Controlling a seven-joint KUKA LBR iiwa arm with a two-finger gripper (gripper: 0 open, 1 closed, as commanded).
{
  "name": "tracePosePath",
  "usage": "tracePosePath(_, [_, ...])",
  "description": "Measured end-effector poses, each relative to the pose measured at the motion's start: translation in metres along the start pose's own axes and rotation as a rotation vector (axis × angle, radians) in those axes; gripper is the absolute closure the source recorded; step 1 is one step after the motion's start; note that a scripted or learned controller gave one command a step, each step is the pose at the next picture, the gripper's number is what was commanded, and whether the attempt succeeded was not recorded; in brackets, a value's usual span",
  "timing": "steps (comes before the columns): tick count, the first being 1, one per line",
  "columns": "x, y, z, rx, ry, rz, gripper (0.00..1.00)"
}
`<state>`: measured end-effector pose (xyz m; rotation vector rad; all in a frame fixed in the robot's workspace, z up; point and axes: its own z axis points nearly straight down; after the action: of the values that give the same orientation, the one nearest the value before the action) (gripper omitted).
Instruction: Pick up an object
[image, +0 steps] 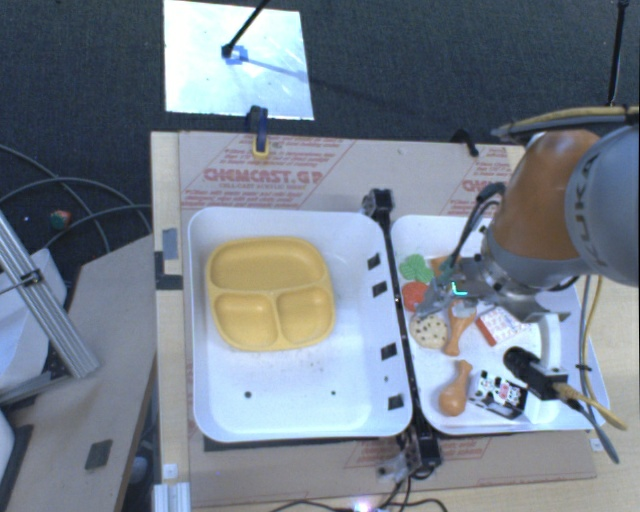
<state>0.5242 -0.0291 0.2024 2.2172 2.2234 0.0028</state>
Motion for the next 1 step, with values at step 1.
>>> tracePosePath(1, [-0.0025,-0.0391,0.0192,0.004,0.0,0.002,0.0])
